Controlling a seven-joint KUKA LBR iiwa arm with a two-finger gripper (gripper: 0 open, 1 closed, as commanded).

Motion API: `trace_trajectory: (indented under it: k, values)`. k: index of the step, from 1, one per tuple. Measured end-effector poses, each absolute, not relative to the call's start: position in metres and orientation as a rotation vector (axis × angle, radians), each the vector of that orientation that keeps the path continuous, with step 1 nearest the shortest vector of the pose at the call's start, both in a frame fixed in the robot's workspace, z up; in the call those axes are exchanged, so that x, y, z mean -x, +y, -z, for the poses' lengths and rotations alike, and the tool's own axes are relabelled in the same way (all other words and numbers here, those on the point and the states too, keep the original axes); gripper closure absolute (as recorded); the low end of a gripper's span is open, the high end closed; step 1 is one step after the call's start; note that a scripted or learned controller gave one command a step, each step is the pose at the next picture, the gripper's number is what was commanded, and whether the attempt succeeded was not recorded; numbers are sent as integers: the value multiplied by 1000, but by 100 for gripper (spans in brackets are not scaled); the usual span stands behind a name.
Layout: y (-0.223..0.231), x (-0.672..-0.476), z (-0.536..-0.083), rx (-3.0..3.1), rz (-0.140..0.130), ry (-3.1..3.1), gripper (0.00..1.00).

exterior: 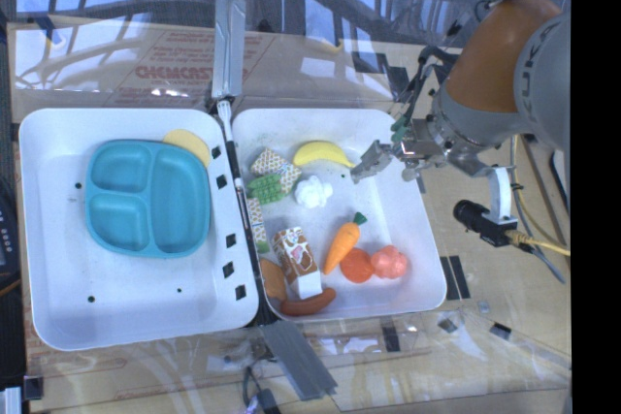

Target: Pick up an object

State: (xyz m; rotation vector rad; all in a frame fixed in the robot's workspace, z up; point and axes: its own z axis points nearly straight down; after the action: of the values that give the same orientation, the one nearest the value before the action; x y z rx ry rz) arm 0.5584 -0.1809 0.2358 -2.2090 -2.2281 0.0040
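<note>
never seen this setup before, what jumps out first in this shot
The bright blue divided tray fills much of the left bin. The right bin holds a jumble of toy food: a banana near the top, a carrot lower down, a sausage at the bottom edge. The gripper hovers by the banana.

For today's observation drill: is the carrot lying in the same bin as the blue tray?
No, the carrot lies in the right bin, the blue tray in the left bin.

Right bin contents: toy food items, all lying loose.
Banana (321, 153) at the far side; white piece (312, 192) mid-bin; carrot (342, 244) tilted, touching tomato (356, 267); sausage (308, 305) against the near wall.
</note>
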Motion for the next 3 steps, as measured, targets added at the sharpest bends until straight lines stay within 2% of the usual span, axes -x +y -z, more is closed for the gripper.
trace_trajectory:
  k: [1,2,3]
  values:
    - [-171,-534,-235,2013,-3,-2406,0]
    - [-168,-502,-95,1841,-1,-2542,0]
    - [-169,-502,-104,1838,-2,-2543,100]
